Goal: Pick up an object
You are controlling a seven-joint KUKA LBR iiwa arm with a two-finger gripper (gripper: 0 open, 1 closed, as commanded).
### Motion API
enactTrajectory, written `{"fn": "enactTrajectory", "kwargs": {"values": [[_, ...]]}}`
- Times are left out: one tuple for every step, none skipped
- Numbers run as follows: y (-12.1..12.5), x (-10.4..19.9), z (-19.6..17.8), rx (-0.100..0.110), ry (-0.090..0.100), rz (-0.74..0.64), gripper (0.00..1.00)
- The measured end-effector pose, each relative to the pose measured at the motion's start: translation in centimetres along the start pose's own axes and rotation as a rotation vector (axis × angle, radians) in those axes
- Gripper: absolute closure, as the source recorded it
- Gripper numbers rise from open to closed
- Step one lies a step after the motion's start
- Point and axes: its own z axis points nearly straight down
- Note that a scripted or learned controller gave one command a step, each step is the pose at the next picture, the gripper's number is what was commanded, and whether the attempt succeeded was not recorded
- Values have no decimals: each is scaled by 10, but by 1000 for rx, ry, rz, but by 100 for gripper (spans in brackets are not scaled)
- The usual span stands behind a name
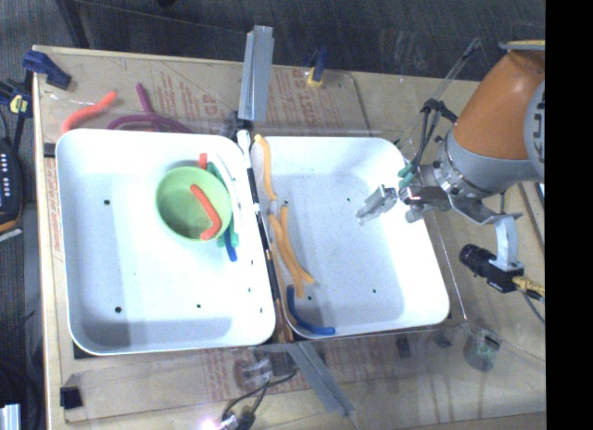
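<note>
— Across the pale wooden worktop (139, 377), what sits biggest?
— Two shallow white plastic bins side by side: the left bin (111, 298) and the right bin (408, 280), their inner rims touching. The grey arm with its orange band (500, 113) reaches in from the right, above the right bin's far right corner.
— And the jaws?
— The metal two-finger gripper (378, 203) hangs over the right bin's bare floor; its jaws look slightly parted with nothing between them, though they are small and hard to read.
— Where are the things to pick?
— A round lime-green bowl (190, 204) lies in the left bin with a bent red strip (211, 208) across it. Long orange strips (289, 250) run down the right bin's left wall, and a curved blue strip (304, 319) lies at its near left corner.
</note>
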Motion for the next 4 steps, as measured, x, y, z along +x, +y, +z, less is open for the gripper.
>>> {"fn": "enactTrajectory", "kwargs": {"values": [[19, 94, 87, 1, -1, -172, 0], [93, 76, 162, -3, -4, -167, 0], [94, 78, 152, -3, 0, -173, 100], [94, 78, 152, -3, 0, -173, 0]]}}
